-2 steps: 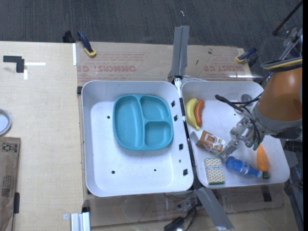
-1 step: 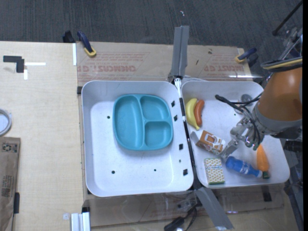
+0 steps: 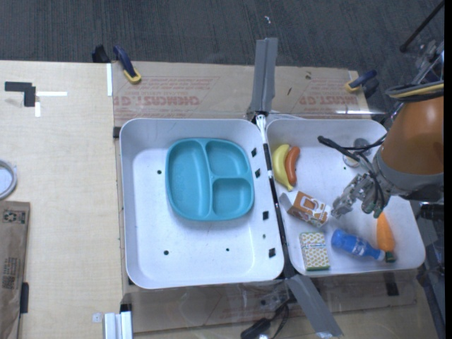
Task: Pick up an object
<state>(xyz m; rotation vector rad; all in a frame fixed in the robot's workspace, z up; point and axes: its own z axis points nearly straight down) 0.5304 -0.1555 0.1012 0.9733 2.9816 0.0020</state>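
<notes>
Right bin (image 3: 321, 129), near edge: green-patterned packet (image 3: 314, 251) and blue bottle (image 3: 357, 246); the bottle's cap end is hard to read. Carrot (image 3: 384, 232) just right of it, top cut off by the arm. Gripper (image 3: 359, 196) hangs above the orange carton (image 3: 309, 208); can't tell how it's set, too blurred. Farther: banana (image 3: 281, 165) touching a sausage (image 3: 292, 162). Left bin (image 3: 141, 189): teal divided plate (image 3: 210, 179).

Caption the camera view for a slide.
Gripper hovers in the right bin among toy foods; blue tray sits in the left bin.
</notes>
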